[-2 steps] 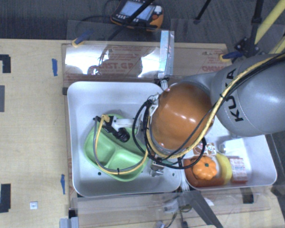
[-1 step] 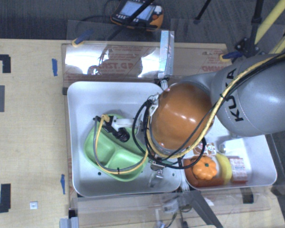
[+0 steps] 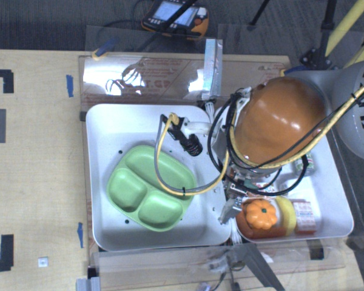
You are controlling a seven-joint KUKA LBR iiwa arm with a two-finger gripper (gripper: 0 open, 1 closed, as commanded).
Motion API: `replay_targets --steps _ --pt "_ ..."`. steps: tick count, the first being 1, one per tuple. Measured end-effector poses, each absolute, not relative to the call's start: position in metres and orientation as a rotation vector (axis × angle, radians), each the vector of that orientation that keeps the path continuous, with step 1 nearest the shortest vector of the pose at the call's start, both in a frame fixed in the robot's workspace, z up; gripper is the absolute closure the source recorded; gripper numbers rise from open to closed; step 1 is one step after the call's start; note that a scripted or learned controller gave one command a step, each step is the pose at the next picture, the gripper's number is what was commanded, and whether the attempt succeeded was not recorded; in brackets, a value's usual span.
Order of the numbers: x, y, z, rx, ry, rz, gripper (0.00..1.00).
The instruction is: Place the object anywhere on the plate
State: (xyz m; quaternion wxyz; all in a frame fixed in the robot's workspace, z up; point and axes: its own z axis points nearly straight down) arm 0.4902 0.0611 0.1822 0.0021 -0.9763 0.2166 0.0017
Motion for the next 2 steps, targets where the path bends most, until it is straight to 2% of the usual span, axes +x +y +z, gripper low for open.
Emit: replay_targets --steps 1,2 --pt "0.5083 0.0994 0.1326 -3.058 0.704 0.006 0.0" --pt "0.5083 0.1027 0.1403 -3.053 0.703 0.01 1.0"
